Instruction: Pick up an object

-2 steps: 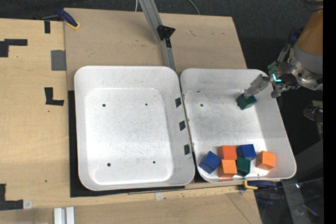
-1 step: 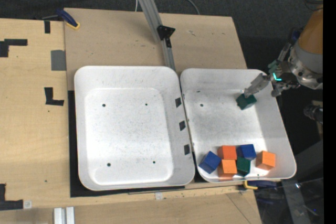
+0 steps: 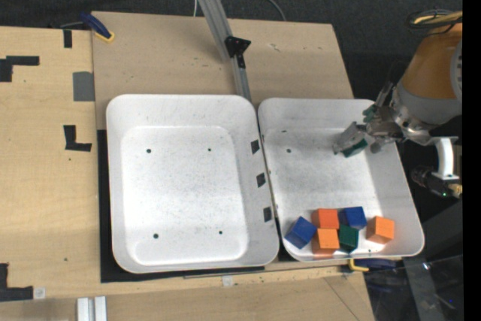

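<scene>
Jaws (image 3: 351,146) above right bin (image 3: 301,116); blocks (image 3: 340,228) near corner.

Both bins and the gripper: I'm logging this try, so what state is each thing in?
Left bin: holds no blocks.
Right bin: holds six blocks at its near edge.
Blocks: clustered, resting on the bin floor, none lifted.
Gripper: over the right bin's far side, apart from the blocks.
</scene>
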`<state>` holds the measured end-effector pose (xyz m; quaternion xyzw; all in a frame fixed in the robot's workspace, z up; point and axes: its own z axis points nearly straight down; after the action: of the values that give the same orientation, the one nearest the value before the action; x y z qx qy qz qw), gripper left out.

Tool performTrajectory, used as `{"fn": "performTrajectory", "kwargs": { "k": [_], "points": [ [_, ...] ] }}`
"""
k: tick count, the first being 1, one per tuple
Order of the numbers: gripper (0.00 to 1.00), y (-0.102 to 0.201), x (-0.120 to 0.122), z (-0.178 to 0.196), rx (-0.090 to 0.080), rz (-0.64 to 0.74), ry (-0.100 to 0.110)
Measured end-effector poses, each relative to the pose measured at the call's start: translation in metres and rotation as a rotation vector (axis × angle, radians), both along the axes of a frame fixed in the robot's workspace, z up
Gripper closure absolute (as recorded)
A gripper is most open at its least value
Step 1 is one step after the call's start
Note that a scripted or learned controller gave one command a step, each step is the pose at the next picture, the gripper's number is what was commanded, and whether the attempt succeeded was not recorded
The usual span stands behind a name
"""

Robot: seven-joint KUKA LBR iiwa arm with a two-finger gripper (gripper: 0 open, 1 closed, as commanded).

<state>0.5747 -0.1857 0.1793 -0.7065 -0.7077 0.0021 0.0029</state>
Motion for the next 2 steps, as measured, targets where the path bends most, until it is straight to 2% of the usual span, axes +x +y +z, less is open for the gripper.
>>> {"fn": "performTrajectory", "kwargs": {
  "k": [1, 2],
  "points": [
    [0.00, -0.004, -0.011, -0.056, -0.001, -0.001, 0.000],
    [0.00, -0.003, -0.012, -0.090, -0.001, -0.001, -0.002]
  ]
}}
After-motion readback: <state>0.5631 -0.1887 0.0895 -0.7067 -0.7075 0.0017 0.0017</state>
